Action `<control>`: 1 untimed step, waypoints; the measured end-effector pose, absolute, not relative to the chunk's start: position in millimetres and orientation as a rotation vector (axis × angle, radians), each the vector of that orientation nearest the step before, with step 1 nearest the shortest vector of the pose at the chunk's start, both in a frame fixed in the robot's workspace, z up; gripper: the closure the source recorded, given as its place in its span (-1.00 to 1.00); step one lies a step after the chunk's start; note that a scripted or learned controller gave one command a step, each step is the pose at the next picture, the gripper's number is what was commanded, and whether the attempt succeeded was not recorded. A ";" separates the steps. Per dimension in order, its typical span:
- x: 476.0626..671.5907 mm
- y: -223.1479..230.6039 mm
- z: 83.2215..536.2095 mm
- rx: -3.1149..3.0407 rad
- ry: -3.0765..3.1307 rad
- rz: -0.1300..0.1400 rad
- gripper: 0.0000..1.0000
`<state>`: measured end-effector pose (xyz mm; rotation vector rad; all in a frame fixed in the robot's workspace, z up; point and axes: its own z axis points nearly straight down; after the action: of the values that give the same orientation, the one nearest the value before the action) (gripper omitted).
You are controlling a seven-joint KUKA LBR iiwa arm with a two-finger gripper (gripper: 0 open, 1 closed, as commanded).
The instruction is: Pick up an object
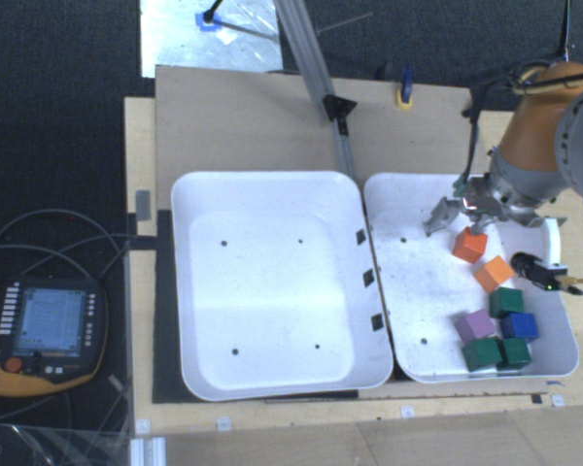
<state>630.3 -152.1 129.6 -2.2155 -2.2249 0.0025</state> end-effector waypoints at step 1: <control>636.3 -154.7 114.9 -2.232 -2.238 -0.015 -1.00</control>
<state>636.3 -154.7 114.9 -2.2322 -2.2383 -0.0146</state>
